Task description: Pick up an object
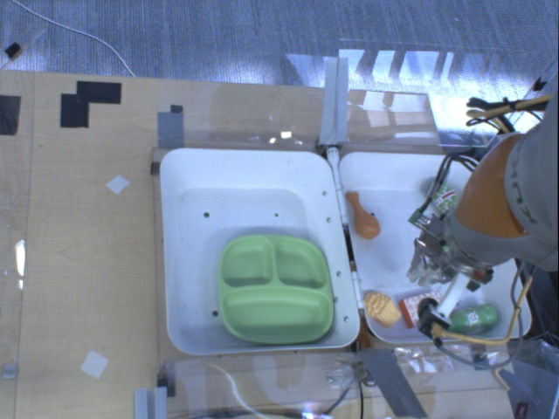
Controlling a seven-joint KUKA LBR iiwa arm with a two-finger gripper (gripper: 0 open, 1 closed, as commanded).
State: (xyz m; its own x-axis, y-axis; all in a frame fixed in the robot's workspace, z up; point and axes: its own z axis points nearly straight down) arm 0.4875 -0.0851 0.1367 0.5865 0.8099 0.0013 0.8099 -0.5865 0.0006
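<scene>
The arm enters from the right and holds its gripper [425, 267] low over the right bin [384, 177]. Whether the fingers are apart or together cannot be told. In this bin lie a drumstick [362, 216], a waffle [382, 307], a red packet [417, 307] and a green bottle [476, 319]. The left bin [201, 182] holds a green divided plate [275, 288]
</scene>
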